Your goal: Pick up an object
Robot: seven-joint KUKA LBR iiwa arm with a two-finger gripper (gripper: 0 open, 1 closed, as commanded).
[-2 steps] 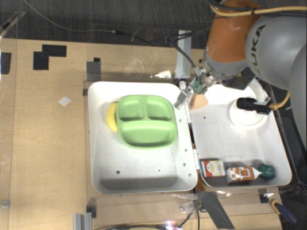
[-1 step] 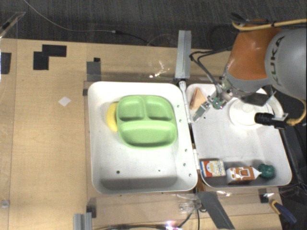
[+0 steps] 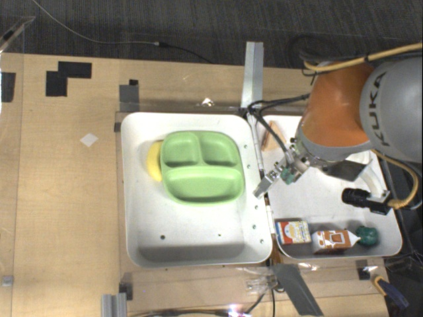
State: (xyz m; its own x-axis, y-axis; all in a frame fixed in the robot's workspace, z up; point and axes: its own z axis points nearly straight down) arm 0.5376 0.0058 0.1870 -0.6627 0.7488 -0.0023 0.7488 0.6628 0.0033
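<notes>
Progress: nothing lifted yet | gripper (image 3: pixel 276 177) at right bin's (image 3: pixel 390 246) 9 o'clock edge, grip state cannot be told | cartons (image 3: pixel 330 240), (image 3: pixel 293 232) lie at 6 o'clock | green tray (image 3: pixel 200 166) in left bin (image 3: pixel 192 243)

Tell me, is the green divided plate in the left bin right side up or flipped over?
Right side up. The green divided plate shows its three hollow compartments facing the camera, lying flat in the left bin.

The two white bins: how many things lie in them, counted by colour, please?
Green: 2, divided plate, small teal object
Yellow: 1, object under the plate's edge
Red and white: 1, small box
Brown: 1, carton
Total: 5
</notes>
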